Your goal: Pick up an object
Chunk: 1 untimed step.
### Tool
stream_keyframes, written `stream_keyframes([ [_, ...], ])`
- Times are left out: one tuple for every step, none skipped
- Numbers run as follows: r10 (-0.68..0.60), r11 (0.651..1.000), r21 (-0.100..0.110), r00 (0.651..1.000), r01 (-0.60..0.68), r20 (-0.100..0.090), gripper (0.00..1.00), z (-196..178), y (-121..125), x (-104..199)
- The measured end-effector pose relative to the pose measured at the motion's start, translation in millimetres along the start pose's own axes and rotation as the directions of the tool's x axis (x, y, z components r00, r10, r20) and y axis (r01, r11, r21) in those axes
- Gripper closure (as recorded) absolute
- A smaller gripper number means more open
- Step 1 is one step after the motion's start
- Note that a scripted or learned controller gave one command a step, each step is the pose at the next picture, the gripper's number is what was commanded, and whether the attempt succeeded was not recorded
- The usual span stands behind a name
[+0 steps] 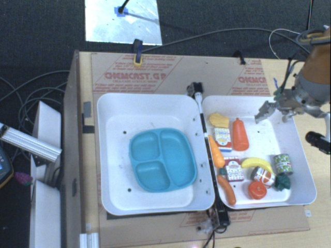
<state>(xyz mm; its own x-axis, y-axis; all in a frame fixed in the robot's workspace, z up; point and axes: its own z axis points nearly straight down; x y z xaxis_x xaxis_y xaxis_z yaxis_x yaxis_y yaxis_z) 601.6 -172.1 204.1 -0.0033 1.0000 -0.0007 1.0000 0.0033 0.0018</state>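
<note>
Gripper (274, 111) open, empty, hovering over right bin (300, 138) bare far corner; toys (239, 134) crowd near side, likely next reach.

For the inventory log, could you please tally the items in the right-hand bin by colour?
Orange or red: 4, bottle, two carrots, tomato
Yellow: 2, banana, pale chunk
Green: 2, can, broccoli
Printed packs or cans: 3
Total: 11
</note>
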Motion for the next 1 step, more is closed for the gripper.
stream_keyframes([
  [-0.001, 1.000, -0.012, 1.000, 0.001, 0.002, 0.00, 113.7, 38.3, 60.6],
])
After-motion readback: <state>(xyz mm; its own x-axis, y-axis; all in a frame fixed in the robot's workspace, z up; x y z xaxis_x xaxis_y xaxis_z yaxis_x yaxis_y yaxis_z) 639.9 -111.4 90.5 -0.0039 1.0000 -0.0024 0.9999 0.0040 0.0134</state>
